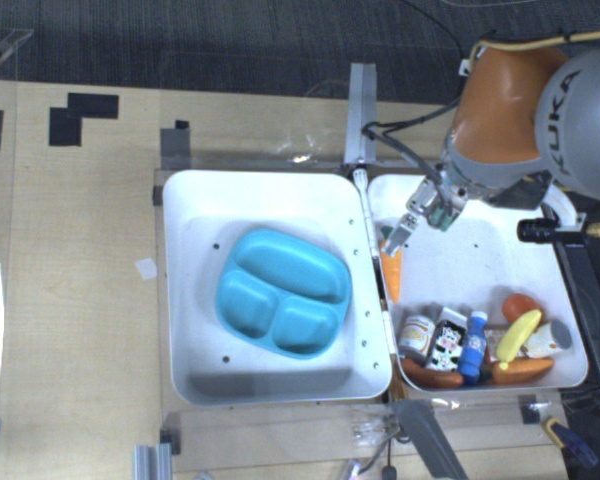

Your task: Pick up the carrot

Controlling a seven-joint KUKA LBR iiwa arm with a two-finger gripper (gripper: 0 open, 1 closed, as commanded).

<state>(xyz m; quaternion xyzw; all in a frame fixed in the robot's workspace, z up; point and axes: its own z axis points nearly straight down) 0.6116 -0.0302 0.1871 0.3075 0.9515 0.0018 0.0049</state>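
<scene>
Grey two-finger gripper (400, 230), can't tell how it's set, hangs right above the top of the long orange carrot (390, 274), which runs lengthwise along the shallow white right bin's (570, 313) left wall.

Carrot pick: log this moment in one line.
gripper over carrot | carrot against right bin left wall | not lifted
</scene>
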